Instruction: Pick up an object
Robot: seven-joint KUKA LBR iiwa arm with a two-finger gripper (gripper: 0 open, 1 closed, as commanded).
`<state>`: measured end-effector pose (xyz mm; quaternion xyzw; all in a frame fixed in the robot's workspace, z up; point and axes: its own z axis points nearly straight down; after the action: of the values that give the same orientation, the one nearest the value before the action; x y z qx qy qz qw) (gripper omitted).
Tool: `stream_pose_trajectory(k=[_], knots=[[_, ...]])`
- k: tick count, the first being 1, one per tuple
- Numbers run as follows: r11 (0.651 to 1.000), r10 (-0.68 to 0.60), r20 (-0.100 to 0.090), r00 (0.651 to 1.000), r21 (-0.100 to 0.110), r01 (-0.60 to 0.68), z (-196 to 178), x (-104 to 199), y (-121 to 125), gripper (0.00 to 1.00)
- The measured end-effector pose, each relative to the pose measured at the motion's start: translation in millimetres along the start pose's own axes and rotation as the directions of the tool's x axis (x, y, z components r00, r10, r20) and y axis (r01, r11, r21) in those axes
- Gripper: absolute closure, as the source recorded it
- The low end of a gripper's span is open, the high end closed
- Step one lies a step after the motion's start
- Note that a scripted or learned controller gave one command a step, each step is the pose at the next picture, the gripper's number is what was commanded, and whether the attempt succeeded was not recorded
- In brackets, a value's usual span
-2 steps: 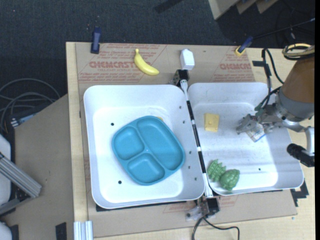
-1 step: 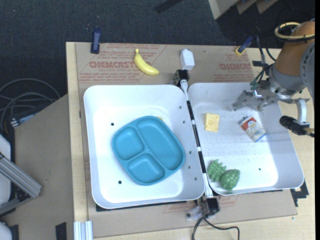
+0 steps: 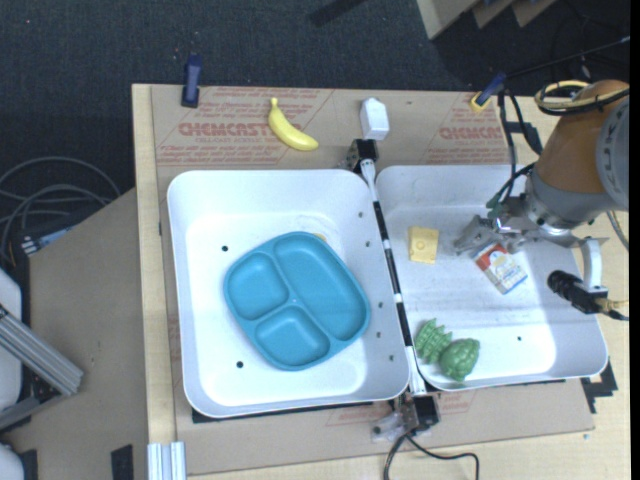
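My gripper [image 3: 488, 238] hangs over the back of the right bin [image 3: 560, 353], below the orange-banded wrist. It stands open with nothing between its fingers. Just below and to its right lies a small red, white and blue packet [image 3: 503, 268], close to the fingertips. A yellow block [image 3: 423, 245] rests on the bin floor to the gripper's left. A green knobbly toy [image 3: 448, 350] lies near the front rim of the same bin.
A blue divided plate [image 3: 293, 299] lies in the left bin [image 3: 200, 228]. Behind the bins, a yellow banana [image 3: 291, 128] and a small white object [image 3: 374, 118] rest on the bench. A black fitting [image 3: 575, 290] juts in at the right bin's right side.
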<state>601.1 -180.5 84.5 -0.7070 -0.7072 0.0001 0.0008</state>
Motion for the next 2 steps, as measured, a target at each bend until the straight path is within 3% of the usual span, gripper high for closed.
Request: stream_pose_trajectory(k=[1, 2], knots=[[1.0, 0.0, 0.002, 1.0, -0.002, 0.0, -10.4, -0.6, 0.5, 1.0], [1.0, 0.001, 0.002, 1.0, -0.002, -0.001, -10.2, -0.6, 0.3, 0.0]])
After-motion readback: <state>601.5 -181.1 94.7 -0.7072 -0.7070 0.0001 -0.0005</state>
